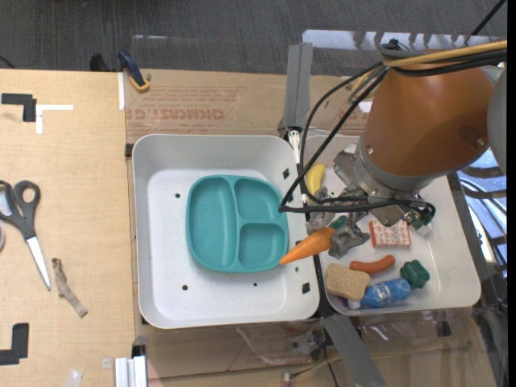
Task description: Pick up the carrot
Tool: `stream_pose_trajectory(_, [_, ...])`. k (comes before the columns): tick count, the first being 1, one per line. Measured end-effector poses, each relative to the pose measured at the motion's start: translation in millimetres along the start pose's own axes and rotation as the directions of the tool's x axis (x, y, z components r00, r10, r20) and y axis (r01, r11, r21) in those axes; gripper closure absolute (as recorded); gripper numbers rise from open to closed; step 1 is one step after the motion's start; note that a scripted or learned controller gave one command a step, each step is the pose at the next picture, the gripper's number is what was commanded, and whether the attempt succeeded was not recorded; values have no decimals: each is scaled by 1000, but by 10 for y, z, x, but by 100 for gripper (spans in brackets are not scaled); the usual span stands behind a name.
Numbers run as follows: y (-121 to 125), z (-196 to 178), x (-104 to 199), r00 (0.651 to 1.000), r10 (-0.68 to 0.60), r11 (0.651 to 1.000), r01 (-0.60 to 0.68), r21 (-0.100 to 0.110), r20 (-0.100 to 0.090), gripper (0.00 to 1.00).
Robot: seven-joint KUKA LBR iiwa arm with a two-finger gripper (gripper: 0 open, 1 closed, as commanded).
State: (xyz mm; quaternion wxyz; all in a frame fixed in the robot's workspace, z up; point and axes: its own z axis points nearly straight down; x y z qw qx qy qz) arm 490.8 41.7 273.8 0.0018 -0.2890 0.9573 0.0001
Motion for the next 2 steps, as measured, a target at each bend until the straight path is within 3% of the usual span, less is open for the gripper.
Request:
stream_pose_trajectory(1, [-206, -119, 3, 983, -181, 983, 181, -1, 0, 100])
stream_pose_trajectory(2, [84, 746, 3, 871, -491, 871, 491, -3, -1, 100])
